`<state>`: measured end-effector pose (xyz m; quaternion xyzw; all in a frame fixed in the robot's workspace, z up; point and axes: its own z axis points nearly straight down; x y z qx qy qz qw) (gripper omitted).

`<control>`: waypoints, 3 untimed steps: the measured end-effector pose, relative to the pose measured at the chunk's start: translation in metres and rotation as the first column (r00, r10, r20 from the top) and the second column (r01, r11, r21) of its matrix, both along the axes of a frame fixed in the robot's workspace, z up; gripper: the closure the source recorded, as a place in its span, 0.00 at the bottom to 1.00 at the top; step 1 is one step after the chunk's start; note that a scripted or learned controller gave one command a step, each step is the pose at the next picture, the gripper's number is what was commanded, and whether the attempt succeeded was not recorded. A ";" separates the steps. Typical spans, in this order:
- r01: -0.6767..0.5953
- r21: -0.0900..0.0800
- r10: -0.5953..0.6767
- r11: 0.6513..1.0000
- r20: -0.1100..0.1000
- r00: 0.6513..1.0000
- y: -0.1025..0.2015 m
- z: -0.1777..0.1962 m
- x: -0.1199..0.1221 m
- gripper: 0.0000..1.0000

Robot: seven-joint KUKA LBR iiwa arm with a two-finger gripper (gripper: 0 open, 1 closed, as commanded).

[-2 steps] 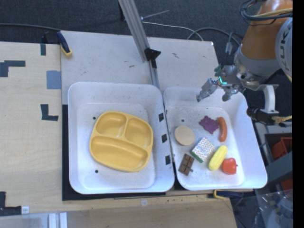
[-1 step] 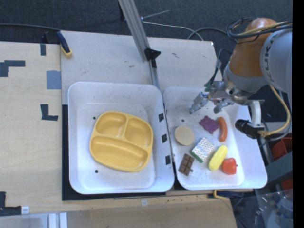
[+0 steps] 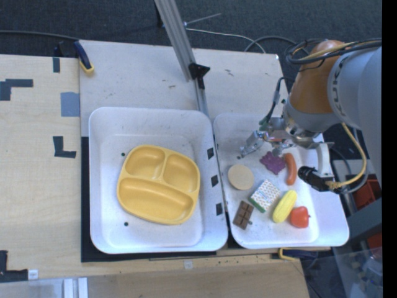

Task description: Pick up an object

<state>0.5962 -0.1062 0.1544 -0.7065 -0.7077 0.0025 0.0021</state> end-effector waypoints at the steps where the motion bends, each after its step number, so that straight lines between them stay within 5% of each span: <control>1: -0.001 0.001 0.001 1.000 -0.001 1.000 0.008 -0.062 -0.006 0.00; 2: -0.002 0.001 0.002 1.000 0.002 1.000 0.008 -0.048 -0.005 1.00; 3: 0.001 0.000 -0.001 1.000 0.009 1.000 0.003 0.004 -0.013 1.00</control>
